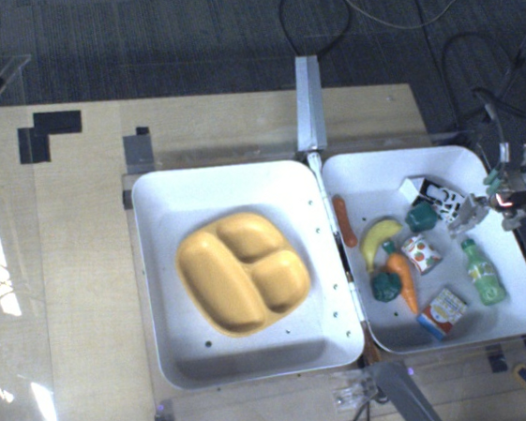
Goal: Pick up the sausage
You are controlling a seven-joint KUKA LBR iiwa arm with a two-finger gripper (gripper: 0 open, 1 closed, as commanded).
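The sausage [343, 221] is a thin reddish-brown link lying lengthwise against the left wall of the right bin [398, 154], close to the divider between the two bins. My gripper [479, 209] hangs over the right side of that same bin, near its right wall and well to the right of the sausage. Several toy foods lie between the two. Nothing is seen held in the gripper.
Just right of the sausage are a banana [380, 237], a carrot [404, 281] and a dark green vegetable [385, 286]. Small cartons [422, 253], a black-and-white box [442, 197] and a green bottle [483, 274] lie nearer the gripper. The left bin [161, 264] holds a yellow divided tray [242, 271].
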